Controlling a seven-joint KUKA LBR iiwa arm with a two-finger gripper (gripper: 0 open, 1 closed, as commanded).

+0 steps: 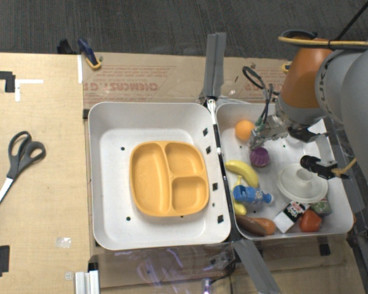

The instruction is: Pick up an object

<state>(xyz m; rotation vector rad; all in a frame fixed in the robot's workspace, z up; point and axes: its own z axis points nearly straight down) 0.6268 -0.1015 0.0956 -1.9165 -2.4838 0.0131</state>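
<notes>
My gripper [258, 139] hangs over the back left part of the right bin [338, 228], reaching down from the grey arm with its orange band. Just below it lies a purple round object [260, 158], and an orange ball [244, 129] sits right beside it on the left. I cannot tell whether the gripper touches either one. Further forward lie a yellow banana [244, 171], a blue toy [251, 195], a brown sausage-shaped object [256, 225], a white bowl [302, 184], a small black and white box [291, 215] and a red object [310, 221].
The left bin [108, 176] holds a yellow divided plate [170, 178]. Scissors [18, 158] lie on the bench at the far left. A grey bar [213, 66] stands behind the gap between the bins, and cables run along the right bin's far side.
</notes>
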